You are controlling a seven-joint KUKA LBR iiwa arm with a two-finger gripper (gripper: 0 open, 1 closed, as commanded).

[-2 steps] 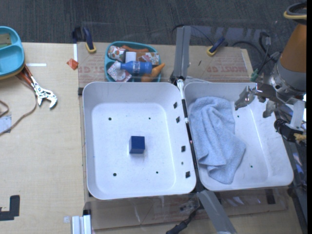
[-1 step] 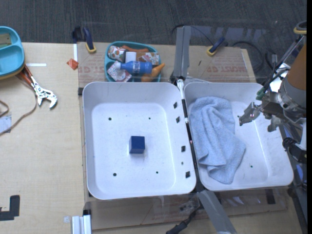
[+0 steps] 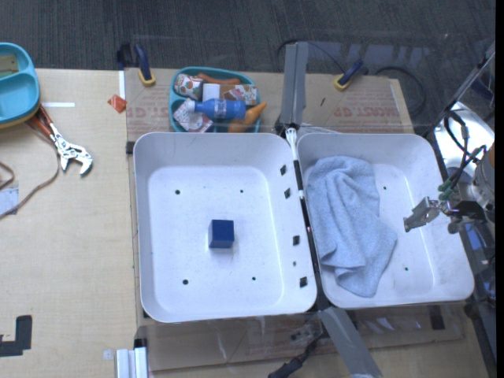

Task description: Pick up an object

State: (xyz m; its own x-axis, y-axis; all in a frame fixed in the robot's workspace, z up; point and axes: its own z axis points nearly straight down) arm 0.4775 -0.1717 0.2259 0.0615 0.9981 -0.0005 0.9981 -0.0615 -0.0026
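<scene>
A small blue cube point(image 3: 222, 234) rests on the floor of the left white bin point(image 3: 150, 235), near its middle. A crumpled pale grey-blue towel point(image 3: 350, 223) lies in the left half of the right white bin point(image 3: 425, 286). My gripper point(image 3: 435, 218) hangs over the right side of the right bin, just right of the towel and apart from it. It is open, with bare bin floor showing between its fingers. The cube is far to its left, in the other bin.
Behind the left bin a teal tub point(image 3: 214, 101) holds several small items. A wrench point(image 3: 69, 154) and a blue tray point(image 3: 16, 81) lie on the wooden bench at the left. Cables run along the right edge by the arm.
</scene>
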